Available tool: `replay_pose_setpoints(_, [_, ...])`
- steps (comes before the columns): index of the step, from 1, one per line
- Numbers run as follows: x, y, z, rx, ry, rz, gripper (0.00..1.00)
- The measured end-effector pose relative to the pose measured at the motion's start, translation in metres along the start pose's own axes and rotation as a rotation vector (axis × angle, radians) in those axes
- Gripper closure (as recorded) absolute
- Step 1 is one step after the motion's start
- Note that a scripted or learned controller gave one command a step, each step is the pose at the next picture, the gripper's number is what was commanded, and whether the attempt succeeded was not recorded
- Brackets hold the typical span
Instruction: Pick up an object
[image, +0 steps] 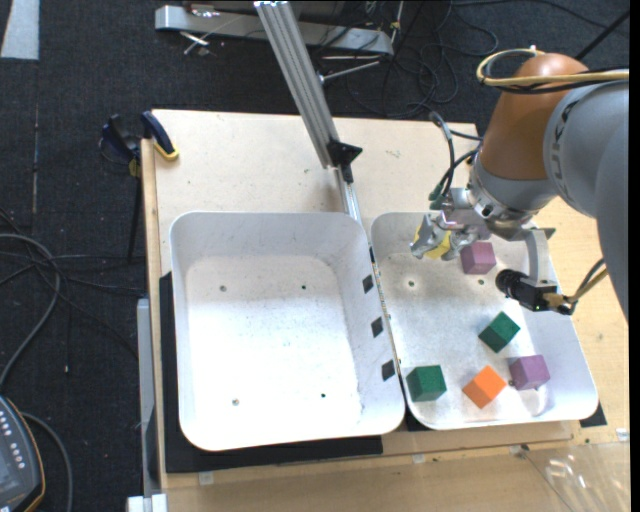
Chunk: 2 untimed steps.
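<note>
Two green cubes (427, 382) in right bin (572, 395); pincer (432, 240) above; no legible writing.

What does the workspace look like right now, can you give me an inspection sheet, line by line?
Surface: wooden bench bearing a left bin and a right bin.
Job's things: in the right bin, two green blocks, an orange block, two purple blocks, and something yellow under the hand.
Clutter: clamp at the bench's far left corner.
Hand: hand over the right bin's far end; fingers unclear.
Cables: black cables on the floor.
Surroundings: dark carpet, metal rail.
</note>
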<state>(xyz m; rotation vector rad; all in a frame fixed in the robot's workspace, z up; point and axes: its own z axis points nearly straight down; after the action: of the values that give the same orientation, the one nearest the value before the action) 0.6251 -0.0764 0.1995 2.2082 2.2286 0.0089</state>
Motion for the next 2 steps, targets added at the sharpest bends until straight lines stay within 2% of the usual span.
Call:
replay_pose_setpoints(1, [0.078, 0.021, -0.035, 0.002, 0.002, -0.001, 1.00])
replay_pose_setpoints(2, [0.134, 0.016, 0.000, 0.011, 0.001, 0.001, 1.00])
